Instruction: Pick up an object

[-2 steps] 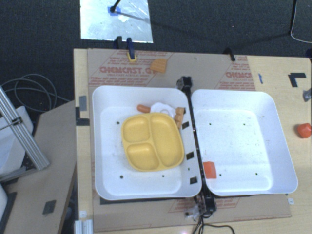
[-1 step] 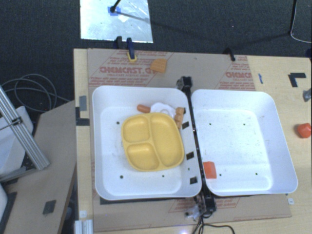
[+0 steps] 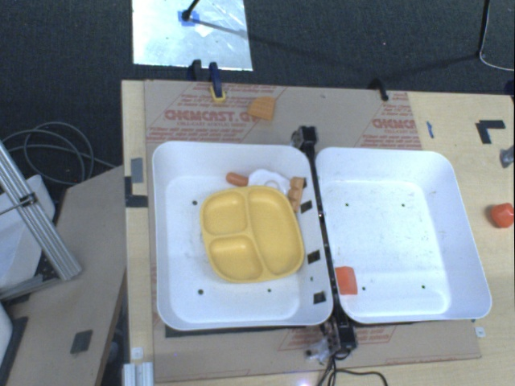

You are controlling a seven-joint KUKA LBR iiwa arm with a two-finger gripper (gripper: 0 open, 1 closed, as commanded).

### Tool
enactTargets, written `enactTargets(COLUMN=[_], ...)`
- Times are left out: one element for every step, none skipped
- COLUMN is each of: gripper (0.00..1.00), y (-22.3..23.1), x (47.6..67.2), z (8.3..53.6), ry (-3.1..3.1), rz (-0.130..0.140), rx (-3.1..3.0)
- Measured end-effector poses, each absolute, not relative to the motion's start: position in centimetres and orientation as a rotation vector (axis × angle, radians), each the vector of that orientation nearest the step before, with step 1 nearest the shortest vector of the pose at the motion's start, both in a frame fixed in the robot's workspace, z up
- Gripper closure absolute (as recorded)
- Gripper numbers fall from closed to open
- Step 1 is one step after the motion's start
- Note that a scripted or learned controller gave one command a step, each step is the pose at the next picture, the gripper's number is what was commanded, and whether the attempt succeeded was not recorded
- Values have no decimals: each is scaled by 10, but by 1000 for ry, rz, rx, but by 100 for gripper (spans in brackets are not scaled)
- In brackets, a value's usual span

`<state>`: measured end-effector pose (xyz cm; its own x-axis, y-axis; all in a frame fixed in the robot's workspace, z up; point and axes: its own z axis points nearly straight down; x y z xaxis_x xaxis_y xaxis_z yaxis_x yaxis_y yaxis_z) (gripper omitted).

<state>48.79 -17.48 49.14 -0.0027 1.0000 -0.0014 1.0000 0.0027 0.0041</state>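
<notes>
1. You had a yellow tray [image 3: 251,236] mid left bin [image 3: 173,215], with a sausage [image 3: 237,179] near the bin's back edge.
2. Your orange block [image 3: 345,280] lay in the right bin's [image 3: 463,215] front-left corner.

- Robotics lab bench [image 3: 451,119]: two white bins [image 3: 241,312] clamped on protective board.
- Aluminium extrusion frame [image 3: 32,223] at left, loose cables [image 3: 48,147], dark carpet floor [image 3: 64,39].
</notes>
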Motion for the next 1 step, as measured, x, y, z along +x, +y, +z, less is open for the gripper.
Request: enactTargets(gripper=[0], y=[-175], x=[488], z=[491], ry=[2222], rz=[3], rx=[2216])
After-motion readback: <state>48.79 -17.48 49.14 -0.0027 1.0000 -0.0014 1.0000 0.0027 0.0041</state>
